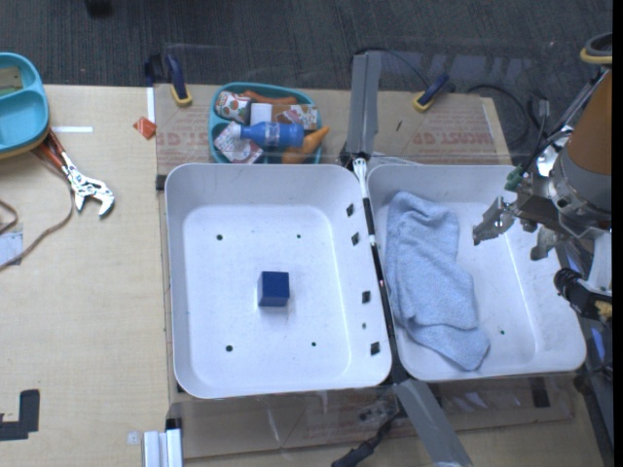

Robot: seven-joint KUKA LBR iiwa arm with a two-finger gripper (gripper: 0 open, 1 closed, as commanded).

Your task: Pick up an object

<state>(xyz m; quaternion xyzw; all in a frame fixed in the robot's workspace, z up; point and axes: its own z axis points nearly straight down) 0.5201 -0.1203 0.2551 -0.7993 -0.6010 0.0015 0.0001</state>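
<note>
Near edge: tan desk [78, 339] w/ two white bins. Left bin [185, 290] holds blue cube [274, 288] mid-floor; right bin [545, 348] holds grey-blue towel [433, 280]. Pincer [511, 224] hovers over right bin, fingers apart, gripping nothing. Beyond: teal tub [265, 125], wrench [86, 188], dark carpet [292, 17].

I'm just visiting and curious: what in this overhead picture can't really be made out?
- Gripper: small and dark in the camera view; finger state unreadable.
- Arm: cut off by the right edge.
- Right bin floor: partly hidden under the crumpled cloth.
- Teal tub: its jumbled items are too small to identify.
- Blue dish: cut by the left edge.
</note>
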